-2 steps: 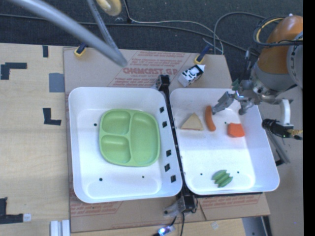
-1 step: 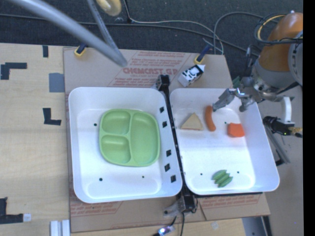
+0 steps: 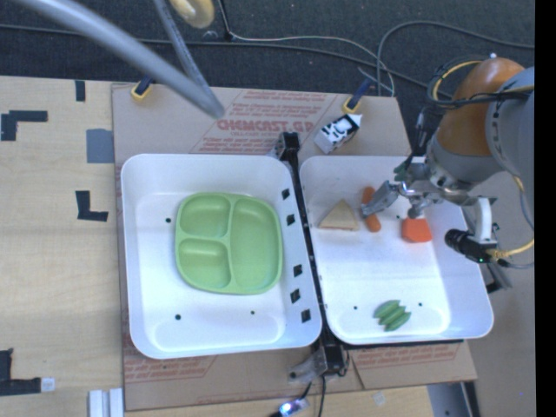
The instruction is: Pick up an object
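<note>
Sitting side by side: 2 white bins (image 3: 139, 233) on cardboard sheet (image 3: 261, 115).

The arm (image 3: 486, 120) is cut off by the right edge; its gripper (image 3: 408, 194) is too small and cluttered to read. It hides part of the right bin's (image 3: 382, 268) far right corner. A blurred grey pole (image 3: 104, 33) leaves the top left

A divided plate (image 3: 230, 242) lies in the left bin (image 3: 139, 259).
</note>
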{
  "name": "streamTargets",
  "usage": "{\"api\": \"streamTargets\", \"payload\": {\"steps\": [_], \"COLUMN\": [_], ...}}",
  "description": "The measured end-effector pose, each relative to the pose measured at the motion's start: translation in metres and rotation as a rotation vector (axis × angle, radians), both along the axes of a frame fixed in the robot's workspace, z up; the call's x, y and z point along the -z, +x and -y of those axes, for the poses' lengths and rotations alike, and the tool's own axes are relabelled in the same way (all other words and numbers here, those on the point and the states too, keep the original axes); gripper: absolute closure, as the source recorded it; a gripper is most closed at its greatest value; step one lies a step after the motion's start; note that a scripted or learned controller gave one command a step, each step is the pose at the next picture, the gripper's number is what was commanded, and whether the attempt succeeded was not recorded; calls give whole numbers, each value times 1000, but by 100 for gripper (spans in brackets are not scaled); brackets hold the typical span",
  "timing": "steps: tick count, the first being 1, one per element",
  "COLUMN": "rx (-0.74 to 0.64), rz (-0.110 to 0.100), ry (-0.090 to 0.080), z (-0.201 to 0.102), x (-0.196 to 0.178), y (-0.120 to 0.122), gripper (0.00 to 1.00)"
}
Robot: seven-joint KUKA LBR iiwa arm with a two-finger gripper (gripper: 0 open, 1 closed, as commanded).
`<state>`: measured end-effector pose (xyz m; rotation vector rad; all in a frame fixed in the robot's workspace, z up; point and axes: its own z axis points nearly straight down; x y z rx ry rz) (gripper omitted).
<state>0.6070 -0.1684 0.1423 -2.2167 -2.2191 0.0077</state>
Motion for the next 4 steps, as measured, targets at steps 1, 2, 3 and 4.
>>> {"api": "streamTargets", "payload": {"steps": [1, 2, 3, 4], "rx": [1, -2, 0, -1], "rz": [7, 14, 10, 11], "ry": [0, 3, -1, -1], "z": [0, -2, -3, -3], "x": [50, 35, -28, -82], "y": [1, 3, 4, 5], "gripper": [0, 100, 100, 100]}}
